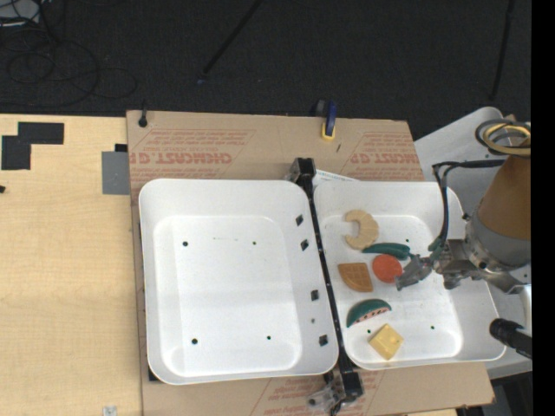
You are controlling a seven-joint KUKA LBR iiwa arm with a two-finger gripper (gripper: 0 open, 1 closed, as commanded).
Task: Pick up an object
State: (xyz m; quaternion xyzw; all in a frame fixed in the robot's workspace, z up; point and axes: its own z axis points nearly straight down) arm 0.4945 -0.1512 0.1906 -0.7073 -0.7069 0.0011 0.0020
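The right bin [434, 199] holds several toy foods: a tan crescent piece [362, 229], a dark green pepper-like piece [387, 250], a red tomato [387, 269], a brown cracker-like square [355, 276], a watermelon slice [368, 311] and a yellow cheese block [385, 341]. My gripper [415, 269] reaches in low from the right, its tip just right of the tomato and below the green piece. Nothing shows between its fingers.
The left bin [165, 232] lies beside the right one, with a black divider rail [316, 267] between them. Both rest on a cardboard sheet [217, 146]. The arm's orange band [516, 202] and cables hang over the right bin's right rim.
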